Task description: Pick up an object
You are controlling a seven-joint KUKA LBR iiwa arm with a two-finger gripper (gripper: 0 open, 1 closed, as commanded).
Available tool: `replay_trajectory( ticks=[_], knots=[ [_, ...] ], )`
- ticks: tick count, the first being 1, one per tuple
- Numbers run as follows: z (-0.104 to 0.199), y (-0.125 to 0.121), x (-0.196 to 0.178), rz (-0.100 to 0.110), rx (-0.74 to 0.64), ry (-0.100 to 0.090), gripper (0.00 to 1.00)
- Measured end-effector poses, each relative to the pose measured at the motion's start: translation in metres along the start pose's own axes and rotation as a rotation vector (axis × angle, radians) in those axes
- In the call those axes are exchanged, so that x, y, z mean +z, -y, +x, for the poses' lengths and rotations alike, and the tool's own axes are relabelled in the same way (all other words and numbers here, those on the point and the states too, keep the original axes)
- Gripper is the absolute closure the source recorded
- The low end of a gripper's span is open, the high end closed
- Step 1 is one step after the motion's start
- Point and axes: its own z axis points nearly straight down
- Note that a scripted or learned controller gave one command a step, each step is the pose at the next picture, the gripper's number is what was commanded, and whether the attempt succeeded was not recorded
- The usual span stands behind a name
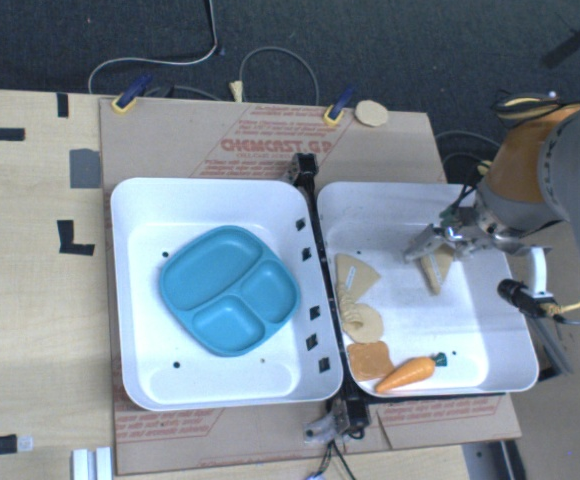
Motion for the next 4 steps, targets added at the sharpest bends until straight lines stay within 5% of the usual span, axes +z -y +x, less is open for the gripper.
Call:
replay_trajectory(
  ticks=[1, 2, 3, 4],
  knots=[
    [0.002, -0.004, -0.018, -0.007, -0.002, -0.004, 1.0],
    [0.002, -0.005, -0.017, -0.008, -0.003, -0.004, 0.0],
    [-0.005, 0.029, -0.006, -0.013, -0.002, -0.002, 0.0],
    [-0.002, 0.026, -0.018, -0.01, -0.004, -0.01, 1.0]
  ],
)
